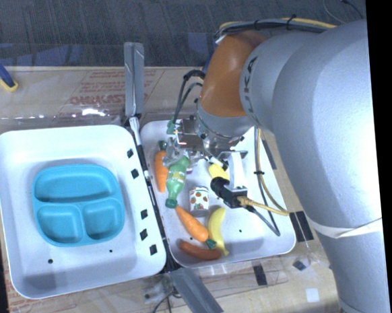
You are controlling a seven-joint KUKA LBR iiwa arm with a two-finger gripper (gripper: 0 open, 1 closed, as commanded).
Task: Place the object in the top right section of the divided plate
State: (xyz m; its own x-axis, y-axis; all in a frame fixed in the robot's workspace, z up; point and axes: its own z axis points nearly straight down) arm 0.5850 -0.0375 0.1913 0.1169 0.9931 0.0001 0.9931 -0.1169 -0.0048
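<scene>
- A bench (56, 96) covered with printed cardboard is seen from above, with dark ribbed flooring along the top of the frame; two white bins are set side by side on it.
- Nearest the lower edge, in the right bin (270, 244), a red-brown sausage (198, 250) is laid along the bin's lower wall.
- Just above it, a carrot (192, 223) is set at a slant, and a yellow banana (216, 228) is placed beside it on the right, touching or nearly touching it.
- A small white cup with a printed pattern (199, 198) is found above the banana, near the bin's middle.
- Further up, a green bottle (176, 181) is lying tilted, with a second carrot (161, 171) just left of it by the bin's left wall.
- The gripper (185, 141) is lowered over the upper part of the right bin, just above the bottle; whether its fingers are apart or together cannot be told.
- In the left bin (17, 200), a blue divided plate (79, 202) is seen at centre left of the frame, with one wide section at the top and two smaller ones below.
- The grey arm with its orange band (227, 76) is seen filling the right and upper right of the frame.
</scene>
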